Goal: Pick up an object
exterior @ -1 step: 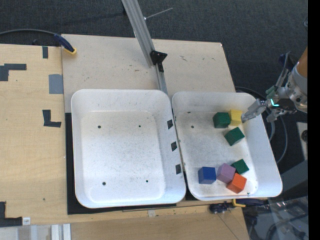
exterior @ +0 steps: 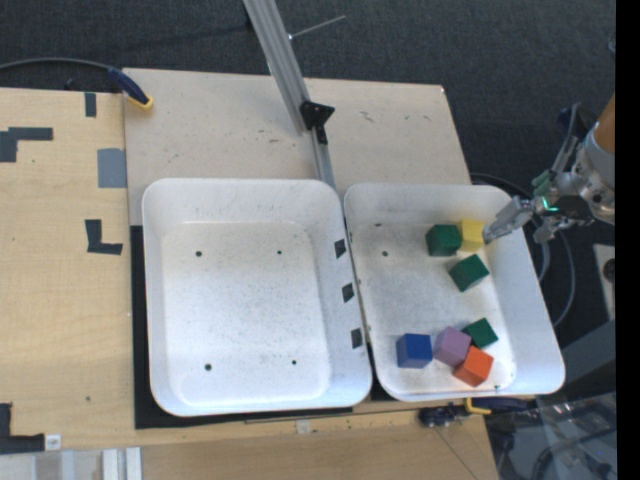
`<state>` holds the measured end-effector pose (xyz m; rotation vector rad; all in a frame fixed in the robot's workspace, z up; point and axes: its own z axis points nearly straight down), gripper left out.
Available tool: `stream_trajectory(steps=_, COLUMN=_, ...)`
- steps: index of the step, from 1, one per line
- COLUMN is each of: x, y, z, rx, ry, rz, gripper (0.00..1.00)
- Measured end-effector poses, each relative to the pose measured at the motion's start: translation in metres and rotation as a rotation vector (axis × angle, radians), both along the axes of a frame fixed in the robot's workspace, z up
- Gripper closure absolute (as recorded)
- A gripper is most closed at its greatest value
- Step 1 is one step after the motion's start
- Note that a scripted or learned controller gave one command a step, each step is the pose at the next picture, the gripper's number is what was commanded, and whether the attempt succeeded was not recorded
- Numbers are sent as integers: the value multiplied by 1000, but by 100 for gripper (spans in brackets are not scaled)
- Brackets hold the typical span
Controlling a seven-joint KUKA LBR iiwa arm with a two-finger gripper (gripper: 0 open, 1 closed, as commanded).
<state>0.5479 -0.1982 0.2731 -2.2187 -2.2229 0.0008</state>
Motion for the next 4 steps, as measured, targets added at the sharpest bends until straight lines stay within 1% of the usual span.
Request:
stream_trajectory(steps=1, x=-5, y=-3, z=-63, rx=1, ry=7, rz=-2, gripper=0)
stream_trajectory(steps=2, x=-12, y=3, z=-110, rx=1, ry=6, rz=-1, gripper=0)
stream_trajectory(steps=3, x=-12, y=13, z=-170, rx=2, ry=7, rz=-1, gripper=0)
stream_trajectory(steps=4, x=-11, y=13, z=-156, rx=1, ry=2, rz=-1, gripper=100)
